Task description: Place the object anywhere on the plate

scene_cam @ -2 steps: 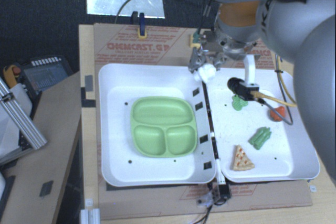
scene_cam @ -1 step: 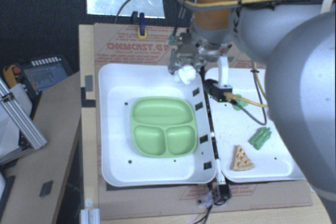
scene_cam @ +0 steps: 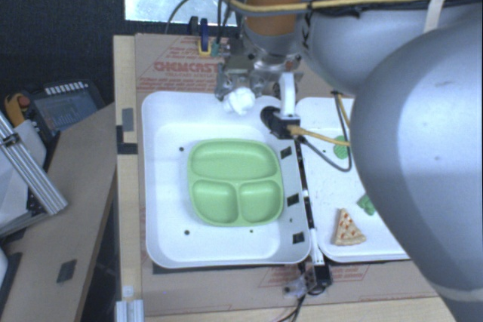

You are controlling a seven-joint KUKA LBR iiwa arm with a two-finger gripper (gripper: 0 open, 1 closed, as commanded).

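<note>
With the gripper [scene_cam: 243, 96] seemingly pinching a small white object [scene_cam: 241, 101] just beyond the green plate's [scene_cam: 230, 182] far rim, letting go there would likely drop it short, onto the bin floor.

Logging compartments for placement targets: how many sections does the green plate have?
3. The green plate in the left bin has one wide section across its far side and two smaller ones side by side along its near side. None look hidden.
</note>
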